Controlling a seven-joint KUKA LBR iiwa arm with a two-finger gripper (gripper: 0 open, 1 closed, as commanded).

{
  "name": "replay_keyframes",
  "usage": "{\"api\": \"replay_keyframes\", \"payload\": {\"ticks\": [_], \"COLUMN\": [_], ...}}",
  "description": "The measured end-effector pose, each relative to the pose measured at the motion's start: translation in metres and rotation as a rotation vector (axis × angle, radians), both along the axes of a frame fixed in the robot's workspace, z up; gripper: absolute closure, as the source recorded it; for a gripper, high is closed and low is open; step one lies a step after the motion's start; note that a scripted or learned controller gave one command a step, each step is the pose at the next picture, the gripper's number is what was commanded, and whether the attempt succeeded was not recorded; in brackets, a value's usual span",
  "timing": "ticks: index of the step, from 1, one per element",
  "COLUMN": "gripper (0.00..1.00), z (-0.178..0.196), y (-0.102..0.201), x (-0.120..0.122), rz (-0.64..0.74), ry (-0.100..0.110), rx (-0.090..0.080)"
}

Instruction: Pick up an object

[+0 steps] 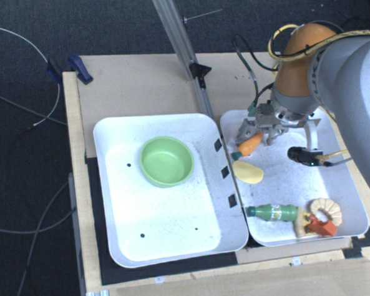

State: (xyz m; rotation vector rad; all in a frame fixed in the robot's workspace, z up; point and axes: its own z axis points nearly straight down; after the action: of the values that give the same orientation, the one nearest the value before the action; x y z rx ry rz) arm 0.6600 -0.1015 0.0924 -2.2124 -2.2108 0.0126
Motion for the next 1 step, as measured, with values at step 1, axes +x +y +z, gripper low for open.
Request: {"api": "replay_keyframes", "payload": {"ticks": [1], "gripper": [1.0], "z": [0.0172], "y": [0.0005], "x": [0.0027], "rz": [-0.001], "ry": [-0.009], "rx": [0.001]}}
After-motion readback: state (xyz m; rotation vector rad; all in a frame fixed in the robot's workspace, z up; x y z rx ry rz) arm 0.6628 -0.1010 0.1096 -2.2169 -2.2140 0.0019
